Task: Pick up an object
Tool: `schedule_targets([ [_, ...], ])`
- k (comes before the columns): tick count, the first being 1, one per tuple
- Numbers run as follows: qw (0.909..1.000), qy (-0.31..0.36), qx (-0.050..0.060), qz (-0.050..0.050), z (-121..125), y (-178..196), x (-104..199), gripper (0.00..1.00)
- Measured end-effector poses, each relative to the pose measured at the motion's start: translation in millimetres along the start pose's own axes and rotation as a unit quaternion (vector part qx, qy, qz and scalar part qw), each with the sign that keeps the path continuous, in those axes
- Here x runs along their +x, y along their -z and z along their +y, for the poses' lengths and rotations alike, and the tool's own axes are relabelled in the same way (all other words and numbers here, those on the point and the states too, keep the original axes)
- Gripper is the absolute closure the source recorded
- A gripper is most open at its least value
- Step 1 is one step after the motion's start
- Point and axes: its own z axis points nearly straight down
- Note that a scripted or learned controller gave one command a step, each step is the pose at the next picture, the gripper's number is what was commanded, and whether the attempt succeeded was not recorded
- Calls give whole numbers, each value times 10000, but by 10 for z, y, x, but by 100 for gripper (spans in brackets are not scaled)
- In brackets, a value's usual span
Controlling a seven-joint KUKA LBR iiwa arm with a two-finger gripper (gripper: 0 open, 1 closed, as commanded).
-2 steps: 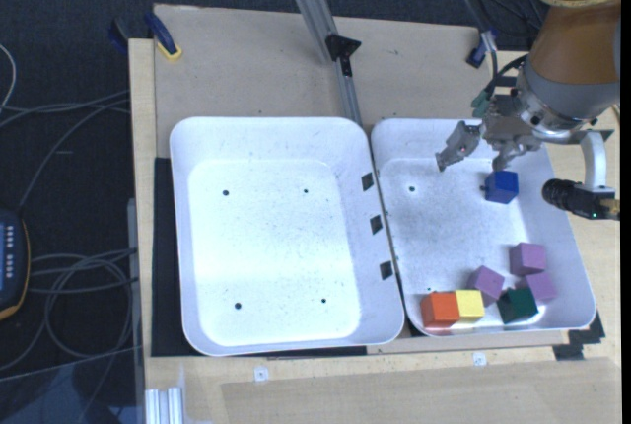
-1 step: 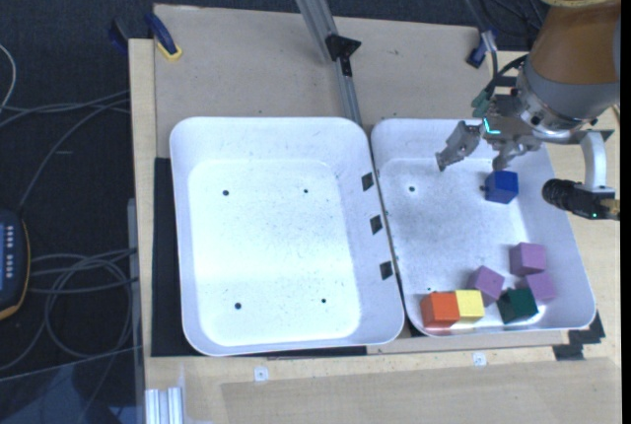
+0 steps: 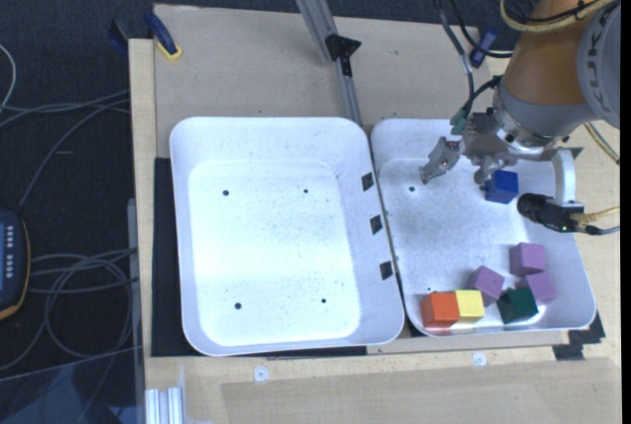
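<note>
Camera view: the gripper [image 3: 463, 166] hangs over the right bin [image 3: 419, 245], fingers spread open, a blue cube [image 3: 503, 186] touching its right finger. 6 more blocks cluster at lower right.

The two white bins [image 3: 266, 141] look like smooth, slightly glossy plastic with dark speckles; around them the tabletop [image 3: 246, 67] is matt pale wood, and the pole [image 3: 314, 3] behind them is brushed metal
</note>
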Motion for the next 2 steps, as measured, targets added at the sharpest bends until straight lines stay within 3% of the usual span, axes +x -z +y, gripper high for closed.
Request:
schedule_targets([
  [2,10000,0,2,2,55,-1000,11,0],
])
